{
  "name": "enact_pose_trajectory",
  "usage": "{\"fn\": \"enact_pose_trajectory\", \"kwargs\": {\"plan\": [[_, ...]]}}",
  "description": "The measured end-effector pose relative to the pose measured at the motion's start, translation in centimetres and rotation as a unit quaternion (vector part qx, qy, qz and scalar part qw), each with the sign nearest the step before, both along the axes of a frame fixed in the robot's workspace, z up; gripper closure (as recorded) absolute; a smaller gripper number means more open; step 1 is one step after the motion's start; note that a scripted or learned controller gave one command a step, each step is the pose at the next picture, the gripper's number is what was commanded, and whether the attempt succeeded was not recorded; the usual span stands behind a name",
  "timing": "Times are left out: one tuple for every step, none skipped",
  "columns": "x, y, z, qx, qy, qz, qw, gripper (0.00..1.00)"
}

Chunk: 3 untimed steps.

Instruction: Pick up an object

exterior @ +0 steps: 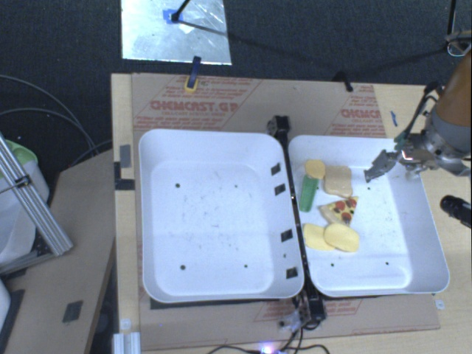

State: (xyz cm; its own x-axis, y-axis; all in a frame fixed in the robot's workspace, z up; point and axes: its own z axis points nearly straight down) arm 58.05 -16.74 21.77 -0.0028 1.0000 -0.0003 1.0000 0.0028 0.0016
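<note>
The right bin (413, 220) holds a cluster of toy food along its left side. There is a round yellow piece (315, 169), a tan bread slice (338, 181), a green cylinder (307, 192) and a pizza slice (340, 210). Two yellow pieces (332, 237) lie side by side in front of the pizza. My gripper (377, 167) hangs over the upper right part of this bin, to the right of the bread slice and apart from it. Nothing shows in its grasp.
The left bin (214, 220) sits beside the right one, with black clips (284, 190) along the shared edge. A silver sheet (177, 21) lies on the floor behind the bench. The arm's grey wrist (450, 135) enters from the right.
</note>
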Motion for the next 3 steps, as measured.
{"fn": "enact_pose_trajectory", "kwargs": {"plan": [[-5.9, 3.6, -12.2, 0.0029, 0.007, 0.000, 1.0000, 0.00], [-4.5, 8.2, -13.3, -0.0001, -0.002, 0.002, 1.0000, 0.00], [-8.7, 7.7, -13.2, 0.0004, -0.001, -0.002, 1.0000, 0.00]]}}
